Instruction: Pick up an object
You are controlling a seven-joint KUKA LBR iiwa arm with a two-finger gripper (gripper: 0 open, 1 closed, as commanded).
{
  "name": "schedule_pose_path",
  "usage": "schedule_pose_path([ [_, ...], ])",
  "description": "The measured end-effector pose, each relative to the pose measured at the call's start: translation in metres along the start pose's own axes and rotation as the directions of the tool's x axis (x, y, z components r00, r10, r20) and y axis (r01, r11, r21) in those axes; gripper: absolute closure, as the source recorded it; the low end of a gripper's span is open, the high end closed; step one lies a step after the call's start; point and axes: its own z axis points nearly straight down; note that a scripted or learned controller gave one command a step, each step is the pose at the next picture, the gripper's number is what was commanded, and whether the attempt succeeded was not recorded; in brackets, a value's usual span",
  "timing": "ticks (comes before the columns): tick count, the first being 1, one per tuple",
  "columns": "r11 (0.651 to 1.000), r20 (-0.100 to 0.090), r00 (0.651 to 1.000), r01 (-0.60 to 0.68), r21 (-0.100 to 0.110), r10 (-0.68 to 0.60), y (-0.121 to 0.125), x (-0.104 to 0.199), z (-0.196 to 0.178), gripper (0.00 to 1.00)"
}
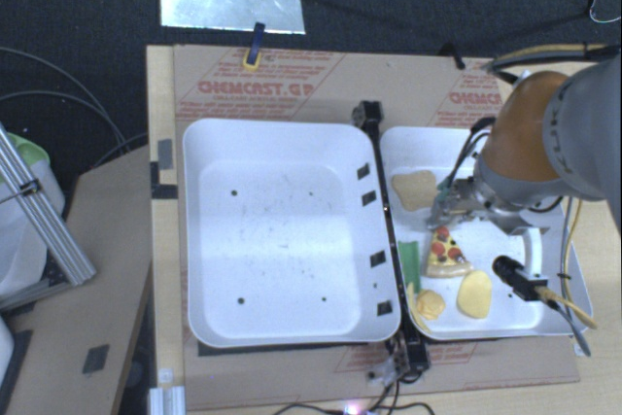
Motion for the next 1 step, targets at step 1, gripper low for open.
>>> schedule_pose_path([
  [1, 1.000, -0.002, 1.000, 0.006, -0.002, -0.006, -0.0471, 0.0544, -0.0941, 1.00],
])
